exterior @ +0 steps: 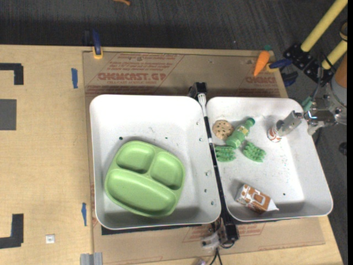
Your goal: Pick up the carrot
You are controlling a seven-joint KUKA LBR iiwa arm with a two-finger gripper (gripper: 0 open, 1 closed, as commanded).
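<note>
The carrot (pixel 260 65) is orange with a green top. It lies on the cardboard sheet behind the right bin's far rim, outside both bins. My gripper (pixel 284 126) reaches in from the right, low over the far right part of the right bin (pixel 309 203). It is well in front of the carrot and apart from it. Its tip is right next to a small white and orange-red object (pixel 273 135) on the bin floor. Whether it touches that object is unclear.
The right bin also holds a cookie (pixel 222 128), a green bottle (pixel 241 132), green leafy pieces (pixel 252 153) and an orange and white carton (pixel 255 198). A green divided plate (pixel 144 176) sits in the left bin (pixel 110 115). Clamps and yellow poles (pixel 325 21) stand at the far right.
</note>
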